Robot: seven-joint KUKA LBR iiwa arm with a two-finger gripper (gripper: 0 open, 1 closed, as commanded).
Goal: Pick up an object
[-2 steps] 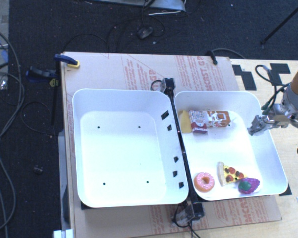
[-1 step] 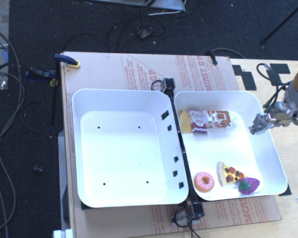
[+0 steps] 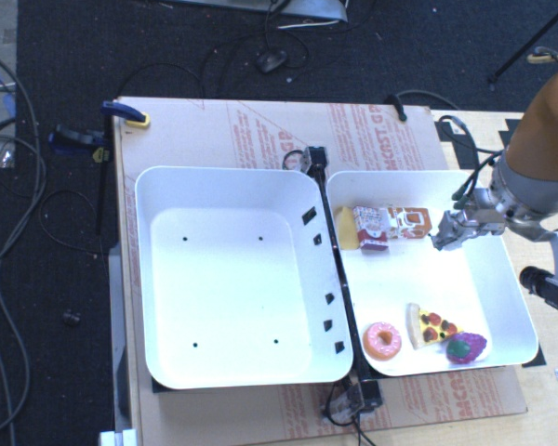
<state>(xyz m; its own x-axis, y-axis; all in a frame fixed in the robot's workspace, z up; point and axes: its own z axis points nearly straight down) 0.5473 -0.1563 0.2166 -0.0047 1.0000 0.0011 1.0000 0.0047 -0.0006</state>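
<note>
The right bin (image 3: pixel 484 277) holds several toy foods. A red and white packet (image 3: pixel 391 226) lies at its back, with a yellow piece (image 3: pixel 346 230) at its left end. A pink donut (image 3: pixel 382 340), a pizza slice (image 3: pixel 431 326) and a purple grape bunch (image 3: pixel 466 347) sit along the front. My gripper (image 3: pixel 445 235) hangs low over the back of this bin, just right of the packet, pointing left toward it. I see nothing between its fingers.
The left bin (image 3: pixel 158 249) stands beside the right one, with black clips (image 3: pixel 327 268) along the shared wall. Cables and a blue clamp (image 3: pixel 126 112) lie beyond the bench's far left corner. A black fitting (image 3: pixel 544 286) sticks out at the right bin's edge.
</note>
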